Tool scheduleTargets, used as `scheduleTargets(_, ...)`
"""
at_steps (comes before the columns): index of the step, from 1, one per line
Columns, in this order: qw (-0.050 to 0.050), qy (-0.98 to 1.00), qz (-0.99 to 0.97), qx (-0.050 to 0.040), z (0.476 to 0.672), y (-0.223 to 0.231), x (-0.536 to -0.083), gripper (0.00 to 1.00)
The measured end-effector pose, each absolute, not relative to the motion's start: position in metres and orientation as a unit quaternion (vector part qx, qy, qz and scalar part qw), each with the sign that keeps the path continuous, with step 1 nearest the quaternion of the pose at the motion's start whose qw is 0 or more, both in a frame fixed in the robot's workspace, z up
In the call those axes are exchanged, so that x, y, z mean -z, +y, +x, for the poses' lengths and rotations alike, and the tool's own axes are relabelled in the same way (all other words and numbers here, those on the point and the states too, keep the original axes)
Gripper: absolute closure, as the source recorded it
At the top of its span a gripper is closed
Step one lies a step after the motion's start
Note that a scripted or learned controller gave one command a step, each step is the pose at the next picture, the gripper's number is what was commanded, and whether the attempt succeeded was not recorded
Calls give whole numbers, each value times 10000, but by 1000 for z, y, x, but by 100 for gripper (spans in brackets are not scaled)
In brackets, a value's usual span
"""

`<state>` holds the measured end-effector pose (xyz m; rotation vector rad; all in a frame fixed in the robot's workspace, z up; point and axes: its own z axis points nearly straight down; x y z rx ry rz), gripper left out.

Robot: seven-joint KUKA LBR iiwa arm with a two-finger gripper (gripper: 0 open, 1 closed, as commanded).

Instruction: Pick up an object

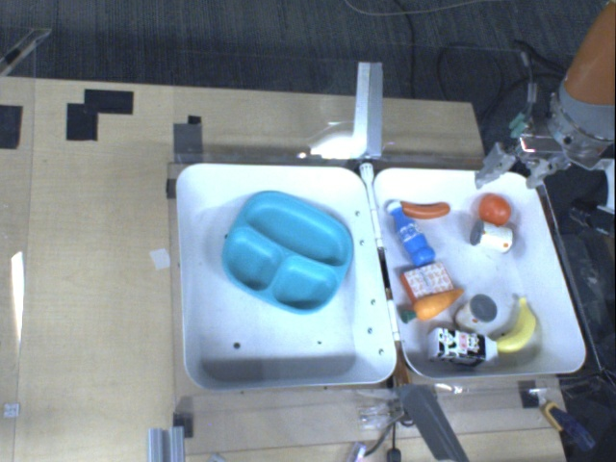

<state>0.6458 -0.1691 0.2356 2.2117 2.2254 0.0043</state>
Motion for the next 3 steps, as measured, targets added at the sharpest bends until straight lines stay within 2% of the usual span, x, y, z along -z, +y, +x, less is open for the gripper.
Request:
scheduleTargets(1,12,7029,7113,-14,638,-96,-169,0)
scheduleTargets(2,44,7125,7017,-37,640,-89,-89,0)
scheduleTargets(3,46,7142,6999,-43,560,-92,-90,0)
